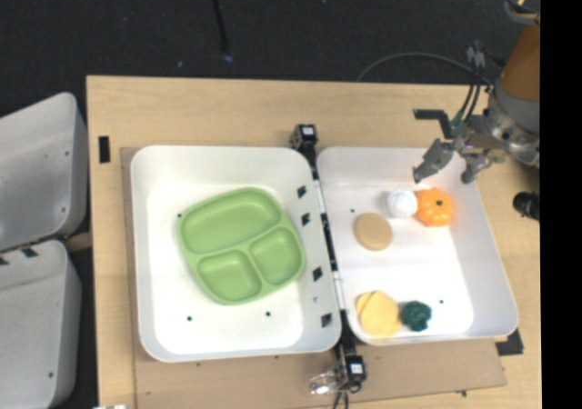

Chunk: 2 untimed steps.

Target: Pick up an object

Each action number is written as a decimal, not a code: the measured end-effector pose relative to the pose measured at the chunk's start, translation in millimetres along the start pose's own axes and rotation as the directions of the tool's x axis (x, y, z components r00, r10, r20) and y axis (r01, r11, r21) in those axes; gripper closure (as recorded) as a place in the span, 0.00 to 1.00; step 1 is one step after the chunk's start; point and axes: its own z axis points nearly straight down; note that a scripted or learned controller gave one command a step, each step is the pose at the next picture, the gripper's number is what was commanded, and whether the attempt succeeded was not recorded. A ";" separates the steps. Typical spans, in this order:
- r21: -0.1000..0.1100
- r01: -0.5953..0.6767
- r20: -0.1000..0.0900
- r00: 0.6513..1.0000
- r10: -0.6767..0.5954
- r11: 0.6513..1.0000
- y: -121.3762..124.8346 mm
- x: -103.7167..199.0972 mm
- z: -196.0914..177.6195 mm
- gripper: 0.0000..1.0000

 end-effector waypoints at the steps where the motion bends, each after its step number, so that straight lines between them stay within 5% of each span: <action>1: -0.011 0.003 0.001 1.000 -0.003 1.000 1.9 0.7 -6.9 0.00; 2: -0.008 0.006 0.002 1.000 -0.006 1.000 10.8 3.5 41.7 0.00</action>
